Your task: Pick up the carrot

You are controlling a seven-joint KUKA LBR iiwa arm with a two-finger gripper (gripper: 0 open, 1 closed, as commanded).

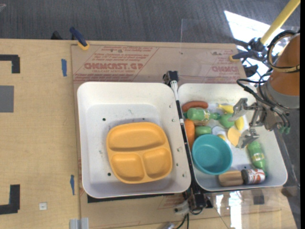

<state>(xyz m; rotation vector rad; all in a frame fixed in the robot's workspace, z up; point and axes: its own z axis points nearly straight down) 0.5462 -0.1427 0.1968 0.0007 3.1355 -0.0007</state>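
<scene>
Nearest the camera, along the lower edge of the right bin (281, 175), a brown cylinder (230, 178) lies end to end with a small bottle (253, 176) bearing a red label. Just above them sits a teal bowl (211, 153), and to its right a green bottle (256, 151) lies lengthwise. The carrot (189, 130) rests against the left wall of this bin, touching the upper left rim of the bowl. The gripper (249, 123) hangs over the right middle of the bin, its fingers spread apart with nothing between them, well to the right of the carrot, with yellow and green toys between the two. In the left bin (90, 128) lies a yellow divided plate (139, 151). Farther up, a red sausage (195, 105) lies by the back wall.
</scene>
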